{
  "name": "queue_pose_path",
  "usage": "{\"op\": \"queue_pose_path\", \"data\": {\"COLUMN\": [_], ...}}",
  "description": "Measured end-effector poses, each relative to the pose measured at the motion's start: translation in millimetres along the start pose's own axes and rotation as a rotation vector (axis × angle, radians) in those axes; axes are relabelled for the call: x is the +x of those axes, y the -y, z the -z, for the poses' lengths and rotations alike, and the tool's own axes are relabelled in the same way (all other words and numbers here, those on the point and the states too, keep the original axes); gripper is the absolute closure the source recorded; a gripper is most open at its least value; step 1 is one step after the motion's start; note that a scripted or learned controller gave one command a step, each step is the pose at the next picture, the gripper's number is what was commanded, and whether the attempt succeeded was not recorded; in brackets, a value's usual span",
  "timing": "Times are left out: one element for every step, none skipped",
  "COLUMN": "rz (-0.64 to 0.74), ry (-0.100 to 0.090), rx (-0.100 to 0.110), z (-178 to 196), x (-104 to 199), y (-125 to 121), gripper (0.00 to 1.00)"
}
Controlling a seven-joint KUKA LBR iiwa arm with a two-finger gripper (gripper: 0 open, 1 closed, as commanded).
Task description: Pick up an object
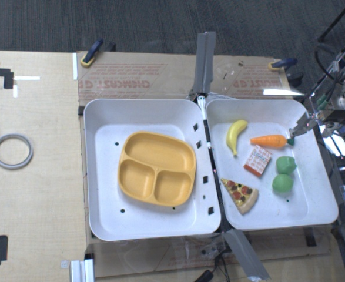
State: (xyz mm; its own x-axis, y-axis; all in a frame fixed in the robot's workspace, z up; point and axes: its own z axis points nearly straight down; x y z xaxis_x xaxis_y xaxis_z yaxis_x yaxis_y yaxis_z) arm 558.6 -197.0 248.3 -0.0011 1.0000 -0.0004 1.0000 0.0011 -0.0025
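Orange plastic, hard and hollow by the look of it: the toy carrot [268, 140] lies crosswise in the upper part of the right bin [322, 216], its green stub pointing at my gripper [297, 130], which sits at the bin's right edge just beside that tip. Whether my fingers are spread or pressed together I cannot tell; they are too small and dark against the clutter. I judge the carrot light and stiff, but smooth and tapered, so it may squirt out of a pinch near the thin end; across the thicker middle seems the safest hold. Just below it lies a small red-and-white carton [257, 161], close enough to be nudged. Two green pieces [284, 174] sit lower right, a banana [235, 136] to the left, and a pizza slice [240, 194] lower still, all well clear of the carrot. The bin wall beside me limits how low I can come in. A yellow divided plate [156, 168] fills the left bin [99, 175].
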Motion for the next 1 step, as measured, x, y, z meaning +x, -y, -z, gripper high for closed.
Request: {"op": "queue_pose_path", "data": {"rz": [-0.16], "ry": [0.0], "rx": [0.0], "z": [-96.7], "x": [17.8], "y": [-49.0], "gripper": [0.0]}}
